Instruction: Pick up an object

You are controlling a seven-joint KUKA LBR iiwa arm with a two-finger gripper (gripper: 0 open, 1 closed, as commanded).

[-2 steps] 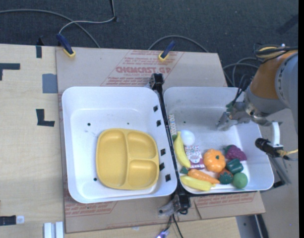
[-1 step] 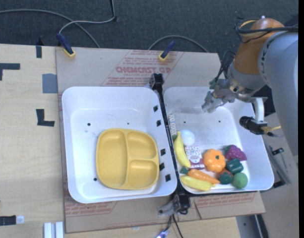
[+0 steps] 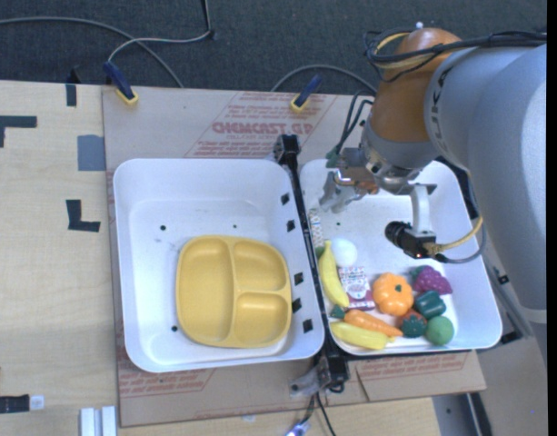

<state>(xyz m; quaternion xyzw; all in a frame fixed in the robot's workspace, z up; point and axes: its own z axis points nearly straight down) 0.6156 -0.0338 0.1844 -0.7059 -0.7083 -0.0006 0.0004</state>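
1. The bench was a pale wooden top with a brown cardboard sheet (image 3: 233, 134) clamped over it, and on that sat two shallow white plastic bins side by side.
2. The things to pick lay heaped in the near end of the right-hand bin (image 3: 460, 339): a yellow toy banana (image 3: 330, 280), a small orange toy pumpkin (image 3: 392, 292), a purple bunch of toy grapes (image 3: 432, 280), a green toy pepper (image 3: 439, 330), an orange toy carrot (image 3: 372, 321) and a small white labelled packet (image 3: 353, 280).
3. The grey two-finger gripper (image 3: 337, 193) hung over the far end of that bin, apart from the heap and carrying nothing; I couldn't tell how wide its fingers stood.
4. I judged it to be at the approach step, nothing grasped yet. The next move called for coming down over one piece, perhaps the banana nearest it.
5. The left-hand bin (image 3: 133, 189) held a yellow compartment tray (image 3: 233, 289).
6. Red print on the cardboard seemed to read "CHEMCAST"; the packet's label was too small to read.
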